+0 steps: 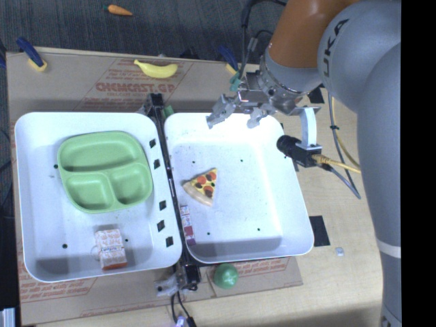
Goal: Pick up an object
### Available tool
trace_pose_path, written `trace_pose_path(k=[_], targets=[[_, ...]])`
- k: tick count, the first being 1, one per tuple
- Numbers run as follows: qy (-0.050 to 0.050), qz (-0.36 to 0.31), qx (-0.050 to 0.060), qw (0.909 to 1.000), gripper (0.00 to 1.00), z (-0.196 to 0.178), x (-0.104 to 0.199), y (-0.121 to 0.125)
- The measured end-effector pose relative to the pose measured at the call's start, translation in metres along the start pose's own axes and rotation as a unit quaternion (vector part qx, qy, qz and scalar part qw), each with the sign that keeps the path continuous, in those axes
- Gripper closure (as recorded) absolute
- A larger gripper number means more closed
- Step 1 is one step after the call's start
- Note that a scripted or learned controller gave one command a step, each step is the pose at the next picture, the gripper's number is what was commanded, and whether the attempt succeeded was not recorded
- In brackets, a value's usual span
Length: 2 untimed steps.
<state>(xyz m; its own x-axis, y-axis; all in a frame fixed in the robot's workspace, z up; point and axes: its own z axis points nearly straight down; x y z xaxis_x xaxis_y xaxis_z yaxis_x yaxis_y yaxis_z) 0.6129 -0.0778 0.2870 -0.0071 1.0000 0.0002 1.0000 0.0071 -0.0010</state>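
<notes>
With nothing lifted yet, the gripper (238, 114) hangs spread and empty over the far rim of the right bin (289, 213), while the pizza slice (202, 186) lies untouched on that bin's floor, so the whole grasp remains to do.

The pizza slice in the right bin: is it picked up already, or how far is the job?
Done: the hand is positioned over the right bin's far edge, fingers spread and empty. In hand: nothing; the pizza slice lies flat on the bin floor, apart from the hand. Left: move over it, descend, grip and lift.
</notes>
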Motion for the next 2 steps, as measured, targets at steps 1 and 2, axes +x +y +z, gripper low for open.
trace_pose_path(k=[1,2], targets=[[-0.001,0.001,0.002,1.0,0.0,0.065,-0.046,0.021],[0.0,0.001,0.0,1.0,0.0,0.031,-0.053,0.014]])
